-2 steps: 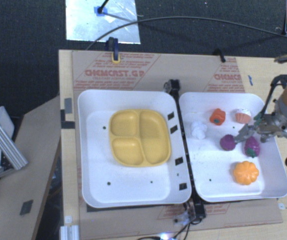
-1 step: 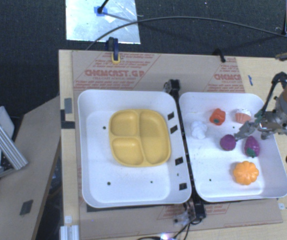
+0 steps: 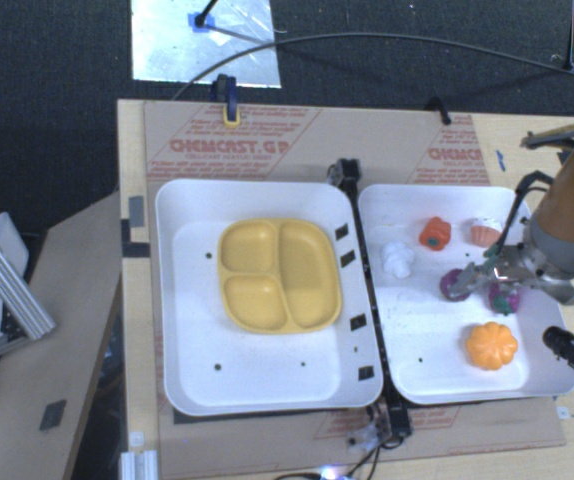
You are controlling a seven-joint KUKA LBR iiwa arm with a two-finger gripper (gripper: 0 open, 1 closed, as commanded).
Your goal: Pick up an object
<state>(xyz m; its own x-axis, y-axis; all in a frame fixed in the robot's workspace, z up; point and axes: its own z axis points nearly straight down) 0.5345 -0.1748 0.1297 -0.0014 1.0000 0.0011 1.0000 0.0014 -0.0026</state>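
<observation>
Camera view: gripper [image 3: 495, 280] low in the right bin [image 3: 407, 368], beside a purple-grey object [image 3: 457, 284] and a small green-purple piece [image 3: 505, 301]; whether it is open, or grips either, cannot be told. The arm [image 3: 572, 218] enters from the right. This bin also holds an orange pumpkin [image 3: 491, 346], red-orange piece [image 3: 434, 234], pink piece [image 3: 484, 234], and white piece [image 3: 397, 259]. The left bin [image 3: 182, 368] holds a yellow divided tray [image 3: 277, 274].

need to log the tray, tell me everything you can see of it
The yellow tray lies flat in the left bin, roughly centred and slightly skewed. It looks like matte plastic, a rounded square with three compartments: two smaller ones on the left, one long one on the right. All look bare. Nothing but the bin floor touches it.
</observation>
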